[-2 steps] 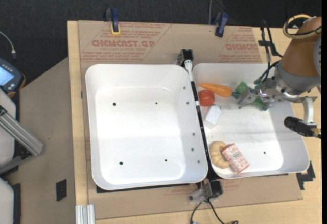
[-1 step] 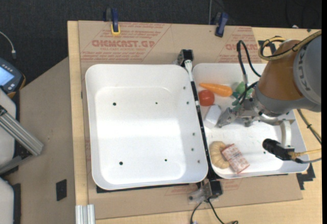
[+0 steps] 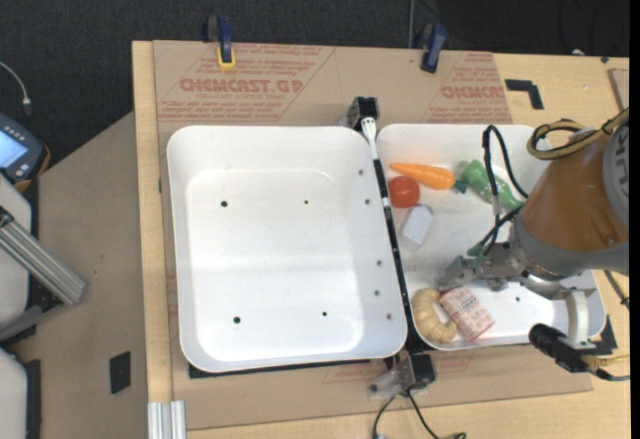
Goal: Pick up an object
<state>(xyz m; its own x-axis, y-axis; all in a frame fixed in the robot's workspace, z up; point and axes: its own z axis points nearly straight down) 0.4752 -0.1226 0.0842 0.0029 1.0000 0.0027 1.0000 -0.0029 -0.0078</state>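
Several objects lie in the right bin (image 3: 440, 139). An orange carrot (image 3: 422, 174) with a green leafy top (image 3: 487, 183) lies near the far side. A red tomato (image 3: 404, 191) sits by the left wall, and a pale white block (image 3: 415, 225) lies just below it. At the near edge, a beige roll (image 3: 431, 317) touches a red-and-white packet (image 3: 467, 313). My gripper (image 3: 466, 270) hangs low over the bin, just above the packet and right of the white block. I see nothing in it.
The left bin (image 3: 200, 227) stands beside the right one, and the two share a dark divider (image 3: 385, 217). The arm's orange band (image 3: 575, 197) and black cables (image 3: 497, 177) cover the right bin's right half. Blue clamps (image 3: 222, 35) hold the board's far edge.
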